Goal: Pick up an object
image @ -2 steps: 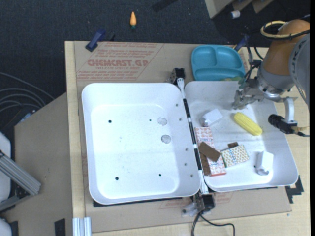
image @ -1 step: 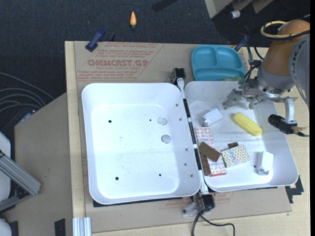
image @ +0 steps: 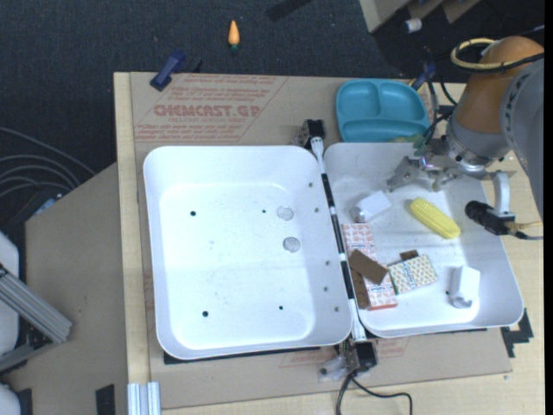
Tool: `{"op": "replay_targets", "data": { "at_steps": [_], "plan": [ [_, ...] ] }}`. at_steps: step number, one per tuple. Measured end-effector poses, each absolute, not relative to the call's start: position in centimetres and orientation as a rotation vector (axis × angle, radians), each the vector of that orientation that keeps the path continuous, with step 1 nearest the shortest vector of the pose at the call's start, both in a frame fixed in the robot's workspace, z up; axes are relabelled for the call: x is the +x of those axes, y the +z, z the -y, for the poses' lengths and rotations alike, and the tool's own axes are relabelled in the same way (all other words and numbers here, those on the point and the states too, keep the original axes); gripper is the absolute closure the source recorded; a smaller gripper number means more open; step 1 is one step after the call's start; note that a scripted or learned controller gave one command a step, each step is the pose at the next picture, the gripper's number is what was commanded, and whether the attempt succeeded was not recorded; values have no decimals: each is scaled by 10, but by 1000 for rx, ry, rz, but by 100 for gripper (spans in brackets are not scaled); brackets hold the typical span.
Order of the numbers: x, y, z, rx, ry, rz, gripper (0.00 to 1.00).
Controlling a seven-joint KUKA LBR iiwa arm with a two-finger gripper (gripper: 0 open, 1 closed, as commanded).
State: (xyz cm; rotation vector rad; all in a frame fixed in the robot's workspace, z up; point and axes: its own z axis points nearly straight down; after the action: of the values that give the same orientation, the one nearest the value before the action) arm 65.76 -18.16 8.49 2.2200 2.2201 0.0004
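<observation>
Yellow and corn-shaped, one object point(image: 435, 218) lies at a slant on the floor of the right bin point(image: 510, 294), toward that bin's far right part. Just left of it sits a small white block point(image: 374, 206), and nearer the camera a cluster of flat things gathers beside the divider: a pink-patterned packet point(image: 358, 236), a brown card point(image: 369, 268) lying over it, a checkered packet point(image: 413, 274) to the brown card's right, and a small red-and-white packet point(image: 381, 296) at the near end. A white clip-like piece point(image: 462, 285) rests by the bin's near right corner, apart from the rest. The gripper point(image: 421, 174) hangs over the far part of the right bin, above and a little beyond the yellow object, its metal fingers splayed apart with nothing between them. Behind it the grey arm point(image: 488, 115) with its orange band enters from the right, and a black handle-like part point(image: 488, 218) juts over the bin's right rim. Beyond the bin's far edge a blue divided plate point(image: 380, 109) rests on the bench. The left bin point(image: 164, 188) shows two small round discs point(image: 288, 229) on its floor toward its right side. Both bins sit on a cardboard sheet point(image: 212, 102) printed with red lettering, and on the dark carpet past it lie a blue clip point(image: 168, 71) and a small orange object point(image: 233, 33).
</observation>
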Motion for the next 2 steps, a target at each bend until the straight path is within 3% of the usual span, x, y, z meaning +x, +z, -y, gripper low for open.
{"op": "replay_targets", "data": {
  "at_steps": [1, 2],
  "plan": [
    [633, 85, 179, 2223, -2, -2223, 0],
    [633, 95, 179, 2222, 0, -2221, 100]
  ]
}}
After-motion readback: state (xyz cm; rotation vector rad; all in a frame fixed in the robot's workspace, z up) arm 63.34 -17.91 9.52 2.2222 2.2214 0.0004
